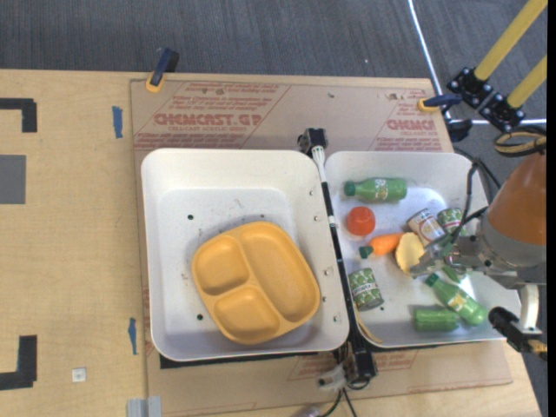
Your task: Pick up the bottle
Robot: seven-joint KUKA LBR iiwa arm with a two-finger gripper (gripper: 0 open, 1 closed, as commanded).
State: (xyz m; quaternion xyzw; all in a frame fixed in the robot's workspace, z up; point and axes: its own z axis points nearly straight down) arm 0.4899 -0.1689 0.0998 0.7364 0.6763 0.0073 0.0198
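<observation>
Nearest the lens, a green bottle [436, 320] lies flat along the near wall of the right bin [395, 162]. Just beyond it, a second green bottle [458, 300] lies slanted, directly under the gripper [432, 264]. Whether the gripper's fingers are spread or closed cannot be told; nothing is seen held. A third green bottle [376, 189] lies toward that bin's far wall. A yellow piece [408, 252], carrot [380, 246], orange-red piece [360, 221] and green can [365, 287] lie between. A yellow divided plate [254, 280] occupies the left bin [165, 233].
</observation>
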